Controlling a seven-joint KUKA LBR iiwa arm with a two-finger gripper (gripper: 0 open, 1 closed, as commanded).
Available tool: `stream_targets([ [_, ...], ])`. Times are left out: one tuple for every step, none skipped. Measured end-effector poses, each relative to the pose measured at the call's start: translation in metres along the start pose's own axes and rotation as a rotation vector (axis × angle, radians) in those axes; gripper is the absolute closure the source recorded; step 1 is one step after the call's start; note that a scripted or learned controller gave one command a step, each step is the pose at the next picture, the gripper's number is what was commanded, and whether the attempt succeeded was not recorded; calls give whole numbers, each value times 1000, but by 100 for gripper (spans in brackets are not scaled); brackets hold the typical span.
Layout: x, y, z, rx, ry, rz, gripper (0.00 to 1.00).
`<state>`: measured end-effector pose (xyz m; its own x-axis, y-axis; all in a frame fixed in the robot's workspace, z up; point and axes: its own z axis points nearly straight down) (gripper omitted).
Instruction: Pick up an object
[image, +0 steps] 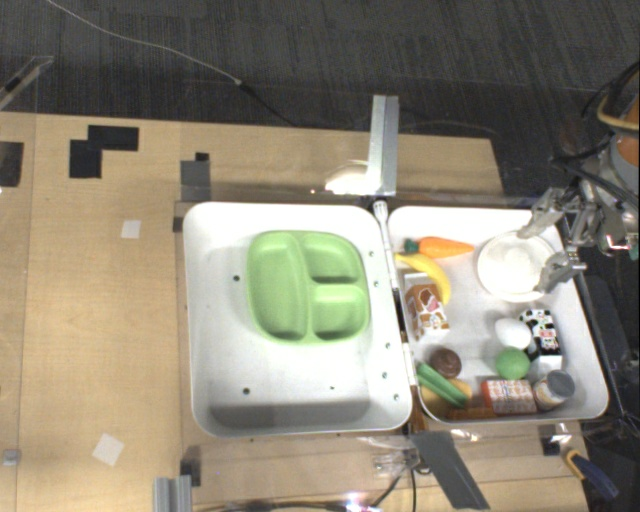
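Objects for picking lie crowded in the right bin (597, 395): a white bowl (510, 266) near its far right corner, an orange carrot (447, 245), a yellow banana (428, 273), a small printed carton (428, 309), a green ball (512, 363), a white egg-like piece (510, 332), a black-and-white die (541, 331) and a few more toys along the near wall. The left bin (215, 330) holds a green divided plate (306, 285), lying flat near its middle.

From the camera view, the gripper (560, 240) hangs at the far right corner of the right bin, just beside the bowl and seemingly over its rim. The jaws stand apart, one finger toward the far side and one toward the near side of the bowl's right edge, and nothing is between them.

I judge that the step in hand is the approach, before any grasp is made. The next move probably calls for coming down so that the bowl's thin rim sits between the fingers, then closing firmly. The rim is smooth, so it could slip out.
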<state>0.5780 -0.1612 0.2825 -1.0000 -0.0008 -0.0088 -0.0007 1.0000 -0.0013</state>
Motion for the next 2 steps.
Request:
stream_targets([
  [76, 31, 122, -2, 11, 137, 0],
  [86, -9, 182, 0, -9, 31, 0],
])
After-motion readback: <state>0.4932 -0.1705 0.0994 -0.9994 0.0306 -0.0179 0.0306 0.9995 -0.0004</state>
